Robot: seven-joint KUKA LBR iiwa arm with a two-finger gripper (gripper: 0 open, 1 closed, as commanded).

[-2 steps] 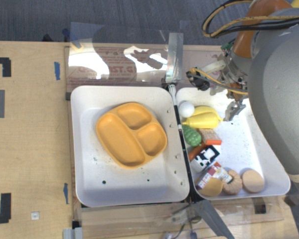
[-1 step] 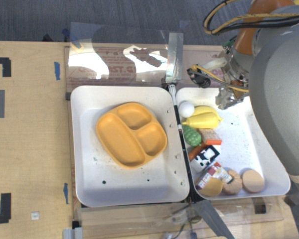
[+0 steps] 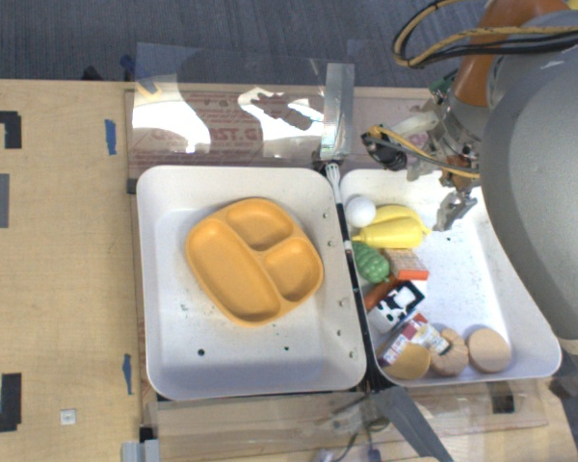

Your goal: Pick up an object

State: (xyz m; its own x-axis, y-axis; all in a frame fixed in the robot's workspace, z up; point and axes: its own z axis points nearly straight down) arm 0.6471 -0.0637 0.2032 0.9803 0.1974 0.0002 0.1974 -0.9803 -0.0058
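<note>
The gripper [image 3: 451, 205] hung over the far part of the right bin [image 3: 520, 287], near that bin's back edge; its fingers looked parted by a narrow gap with nothing between them, though from this slant the spread was hard to judge. Just to its left in the camera view, close but not touching, lay a yellow banana [image 3: 393, 227], its long axis running roughly across the bin from the dividing wall towards the gripper, the blunt right end nearest the fingers. That made the banana the likeliest thing to pick: the gripper would probably need a short shift left and a drop, with the fingers closing across the banana's narrow width rather than along its length. A white egg [image 3: 361, 209] sat touching the banana's far left end, against the dividing wall, and a green vegetable [image 3: 371, 262] lay just on the near side of it, so a grasp towards the banana's right half seemed least crowded. Further towards the bin's near edge were a black and white box [image 3: 401, 301] and some brown rolls [image 3: 488, 347]. The left bin [image 3: 164, 335] carried a yellow divided plate [image 3: 255, 259].
</note>
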